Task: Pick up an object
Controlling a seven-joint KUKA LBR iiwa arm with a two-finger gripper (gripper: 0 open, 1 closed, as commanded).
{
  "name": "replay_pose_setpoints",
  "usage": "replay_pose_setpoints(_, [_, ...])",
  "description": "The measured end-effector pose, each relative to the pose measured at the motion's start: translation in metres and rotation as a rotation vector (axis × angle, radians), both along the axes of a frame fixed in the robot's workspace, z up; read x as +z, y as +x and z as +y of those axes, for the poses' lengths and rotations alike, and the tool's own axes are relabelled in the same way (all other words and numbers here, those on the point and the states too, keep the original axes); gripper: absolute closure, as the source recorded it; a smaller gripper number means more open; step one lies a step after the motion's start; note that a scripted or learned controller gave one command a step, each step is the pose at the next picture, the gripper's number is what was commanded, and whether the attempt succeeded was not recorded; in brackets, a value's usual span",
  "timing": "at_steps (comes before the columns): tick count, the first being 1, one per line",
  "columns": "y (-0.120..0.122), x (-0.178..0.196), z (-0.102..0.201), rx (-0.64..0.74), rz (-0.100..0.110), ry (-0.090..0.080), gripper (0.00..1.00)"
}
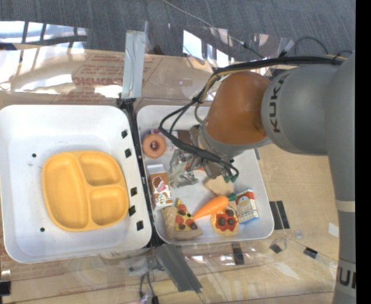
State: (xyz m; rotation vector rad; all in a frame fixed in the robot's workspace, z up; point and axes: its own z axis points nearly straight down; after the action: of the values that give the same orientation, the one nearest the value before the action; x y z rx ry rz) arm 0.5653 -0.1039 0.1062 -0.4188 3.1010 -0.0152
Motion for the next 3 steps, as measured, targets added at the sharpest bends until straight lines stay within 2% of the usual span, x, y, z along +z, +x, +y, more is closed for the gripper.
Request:
replay_pose_setpoints(1, [0.095,0.148,-0.004,-0.089,-0.003,0.006,1.0])
replay_pose_setpoints(2, [0.003,0.061,-0.11,0.0,0.021,0.007,1.0])
replay_pose_setpoints(3, [0.007,0.065,-0.104,0.01,0.013,0.008,0.0])
